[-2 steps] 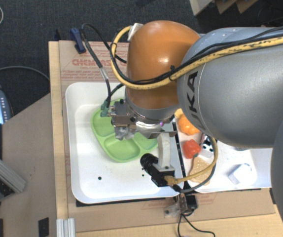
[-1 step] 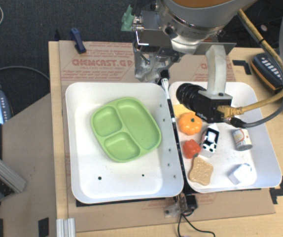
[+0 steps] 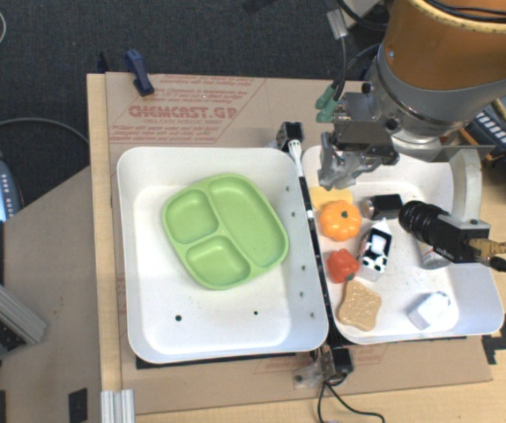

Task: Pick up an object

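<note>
Printed cardboard (image 3: pixel 182 104) covers the desk (image 3: pixel 63 263), with dark carpet (image 3: pixel 33 60) beyond it. The claw (image 3: pixel 331 179) hangs over the right bin (image 3: pixel 473 293); apart or together, I cannot tell.

Bright even overhead light, mild glare on the shallow white plastic left bin (image 3: pixel 138 236), soft shadow under the green three-compartment plastic plate (image 3: pixel 225 232), near orange-banded grey arm (image 3: pixel 447 42) slightly blurred

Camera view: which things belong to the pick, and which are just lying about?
Job: gripper, right bin, toy pumpkin, yellow wedge, red toy, cow figure, bread slice, pale block.
Lying about: green divided plate, left bin, blue clamp, cardboard sheet.
</note>
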Tool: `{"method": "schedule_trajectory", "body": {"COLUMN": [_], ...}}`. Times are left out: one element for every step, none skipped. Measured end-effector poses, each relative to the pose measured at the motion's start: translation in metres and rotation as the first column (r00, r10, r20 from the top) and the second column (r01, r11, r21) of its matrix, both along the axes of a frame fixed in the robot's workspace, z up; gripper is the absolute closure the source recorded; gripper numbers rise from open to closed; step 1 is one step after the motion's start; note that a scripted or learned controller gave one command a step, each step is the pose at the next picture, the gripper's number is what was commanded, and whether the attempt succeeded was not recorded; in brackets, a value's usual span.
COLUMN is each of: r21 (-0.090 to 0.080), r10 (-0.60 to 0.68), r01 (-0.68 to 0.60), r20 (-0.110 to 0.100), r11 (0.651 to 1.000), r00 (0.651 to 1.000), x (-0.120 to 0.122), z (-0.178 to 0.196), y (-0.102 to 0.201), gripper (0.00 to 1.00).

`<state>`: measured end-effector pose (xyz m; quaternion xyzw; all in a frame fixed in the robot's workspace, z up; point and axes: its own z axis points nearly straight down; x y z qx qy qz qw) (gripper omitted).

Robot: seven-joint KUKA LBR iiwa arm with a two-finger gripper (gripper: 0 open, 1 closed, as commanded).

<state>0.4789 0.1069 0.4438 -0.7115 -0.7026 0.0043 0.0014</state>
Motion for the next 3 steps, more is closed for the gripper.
{"method": "schedule_trajectory", "body": {"r21": [0.004,0.004,0.001], "r10": [0.007,0.016,0.004], "r01": [-0.007,-0.016,-0.004], "r20": [0.015,0.003,-0.007], "r11": [1.0,1.0,1.0], "r00": [1.0,1.0,1.0], "x": [0.001,0.0,-0.001], "z": [0.047,-0.02,-0.165], "y": [-0.04,0.016,-0.058], "gripper": [1.0,1.0,1.0]}}
